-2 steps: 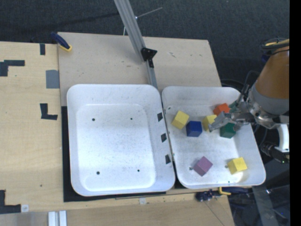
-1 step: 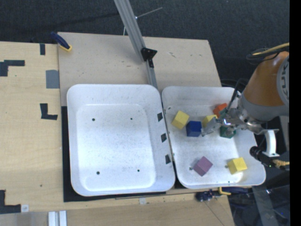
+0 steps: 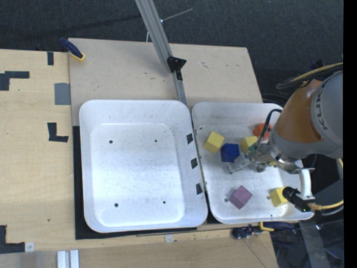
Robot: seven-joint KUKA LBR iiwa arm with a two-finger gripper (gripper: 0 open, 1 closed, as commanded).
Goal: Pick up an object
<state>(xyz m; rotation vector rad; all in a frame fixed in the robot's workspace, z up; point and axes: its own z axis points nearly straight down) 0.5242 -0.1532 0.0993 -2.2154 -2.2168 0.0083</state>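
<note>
Reaching Among Blocks in the Right Bin

From above, the right bin [image 3: 223,113] holds a yellow cube [image 3: 213,141], a blue cube [image 3: 230,152], a smaller yellow block [image 3: 249,144], an orange piece [image 3: 260,129], a purple cube [image 3: 241,196] and a yellow block [image 3: 278,196] near its corner. The left bin [image 3: 89,116] sits alongside. The arm [image 3: 304,121] bends in low; the gripper [image 3: 245,164] sits just beside the blue cube, its finger state impossible to tell.
</note>
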